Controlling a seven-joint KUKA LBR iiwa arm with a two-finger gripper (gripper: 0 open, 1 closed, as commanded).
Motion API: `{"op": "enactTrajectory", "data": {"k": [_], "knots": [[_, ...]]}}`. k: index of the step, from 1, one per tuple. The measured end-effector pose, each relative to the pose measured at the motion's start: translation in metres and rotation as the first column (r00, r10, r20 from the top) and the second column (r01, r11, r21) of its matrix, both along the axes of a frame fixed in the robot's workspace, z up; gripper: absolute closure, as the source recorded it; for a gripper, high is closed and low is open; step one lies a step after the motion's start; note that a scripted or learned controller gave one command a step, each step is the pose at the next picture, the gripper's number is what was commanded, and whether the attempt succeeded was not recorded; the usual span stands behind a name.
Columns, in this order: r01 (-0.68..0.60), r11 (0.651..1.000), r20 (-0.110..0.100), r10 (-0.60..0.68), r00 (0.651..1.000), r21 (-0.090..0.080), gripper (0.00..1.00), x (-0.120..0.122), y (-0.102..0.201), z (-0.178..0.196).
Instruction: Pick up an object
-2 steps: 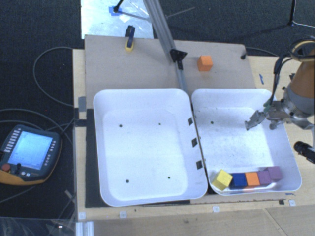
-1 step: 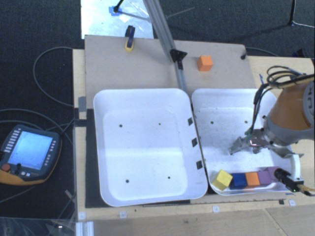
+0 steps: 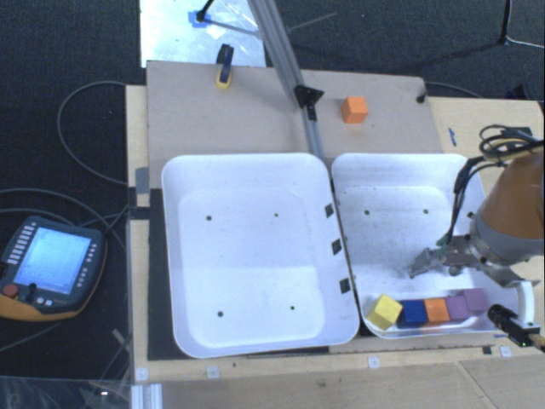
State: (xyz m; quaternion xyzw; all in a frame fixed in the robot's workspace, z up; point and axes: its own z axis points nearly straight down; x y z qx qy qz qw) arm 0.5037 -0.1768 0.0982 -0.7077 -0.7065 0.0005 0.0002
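Along the near wall of the right bin [image 3: 400,173], four blocks sit in a row, each touching the next: a yellow block [image 3: 384,311] turned at an angle, then a blue block [image 3: 414,313], an orange block [image 3: 437,310] and a purple block [image 3: 466,304]. My arm [image 3: 511,220] reaches in from the right, its orange band low over the bin's right side, the wrist bent down and leftward. My gripper [image 3: 423,265] hangs just behind the row, above the bin floor between the blue and orange blocks and the bin's middle. Its grey fingers [image 3: 419,267] point left and down; whether they stand apart or together I cannot tell, and nothing shows between them.

The left bin [image 3: 247,194], the larger white expanse, lies alongside, its right rim touching the right bin's left rim, with dark clips along that seam. The floor of the right bin behind my gripper is bare white, open to the far wall. The blocks are pressed into the near edge, with little room between them and the rim.

Beyond the bins, on the brown board [image 3: 255,100], a lone orange cube [image 3: 355,109] sits well apart from everything. A pendant [image 3: 49,267] with a lit screen lies on the dark floor to the left.
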Motion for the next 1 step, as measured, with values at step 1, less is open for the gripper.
{"op": "enactTrajectory", "data": {"k": [1], "knots": [[-0.013, 1.0, 0.0, 0.013, 1.0, 0.005, 0.0, -0.0043, 0.0743, -0.0087]]}}
